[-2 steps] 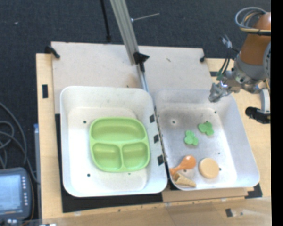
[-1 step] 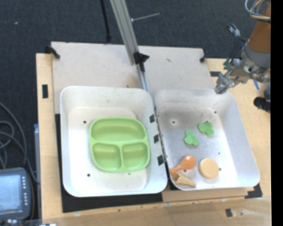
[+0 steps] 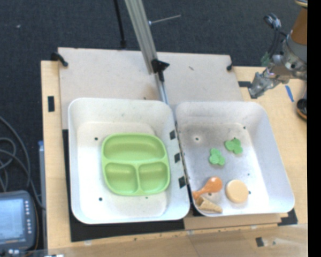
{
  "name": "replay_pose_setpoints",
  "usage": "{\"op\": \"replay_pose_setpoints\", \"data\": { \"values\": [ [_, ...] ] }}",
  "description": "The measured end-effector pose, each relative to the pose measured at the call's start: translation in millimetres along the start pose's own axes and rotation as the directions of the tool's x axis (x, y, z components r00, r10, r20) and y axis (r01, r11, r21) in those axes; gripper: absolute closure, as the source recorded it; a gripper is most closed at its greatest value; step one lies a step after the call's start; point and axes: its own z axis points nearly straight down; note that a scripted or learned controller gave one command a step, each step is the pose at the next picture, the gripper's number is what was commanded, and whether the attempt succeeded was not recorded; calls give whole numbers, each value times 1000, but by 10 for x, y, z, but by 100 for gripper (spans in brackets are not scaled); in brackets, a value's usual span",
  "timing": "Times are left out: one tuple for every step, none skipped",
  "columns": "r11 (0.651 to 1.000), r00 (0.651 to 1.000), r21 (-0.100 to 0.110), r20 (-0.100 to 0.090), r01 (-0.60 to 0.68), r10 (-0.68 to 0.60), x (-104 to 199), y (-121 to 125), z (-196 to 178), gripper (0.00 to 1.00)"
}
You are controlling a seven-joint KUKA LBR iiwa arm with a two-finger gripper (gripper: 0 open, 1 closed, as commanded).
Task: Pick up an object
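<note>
I can't tell how my tool (image 3: 257, 85) stands; the round tan cookie (image 3: 237, 191) looks light and stiff, so I'd pinch its sides.

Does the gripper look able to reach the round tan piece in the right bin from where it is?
Probably yes: the tan piece lies uncovered, apart from its neighbours, and the gripper hangs beyond the bin's far corner.
</note>
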Motion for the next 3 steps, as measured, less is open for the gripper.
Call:
{"op": "replay_pose_setpoints", "data": {
  "values": [
    [1000, 1000, 6, -2, 0, 0, 431, -139, -58, 100],
    [1000, 1000, 6, -3, 0, 0, 858, -287, -99, 100],
    [1000, 1000, 6, -4, 1, -1, 1378, -540, -138, 100]
  ]
}}
